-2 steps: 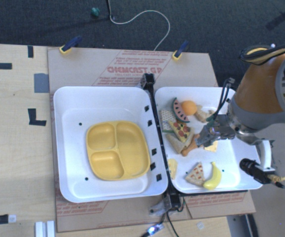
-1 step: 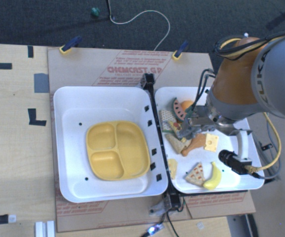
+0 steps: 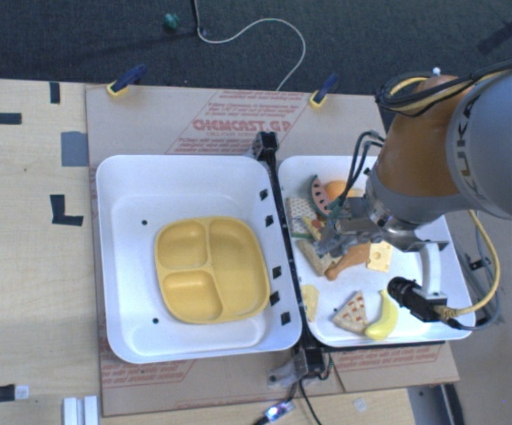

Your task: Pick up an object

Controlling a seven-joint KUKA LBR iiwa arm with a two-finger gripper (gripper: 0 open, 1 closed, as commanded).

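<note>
The gripper is hanging low in the right bin, against the divider, over a heap of toy food, and whether it is parted or closed cannot be told. To do this step well it is probably needing to settle on a single piece, not the whole heap. The nearest candidate, a brown bread-like piece, is lying just beside it, away from the divider, with a yellow banana farther along toward the bin's near rim.
</note>
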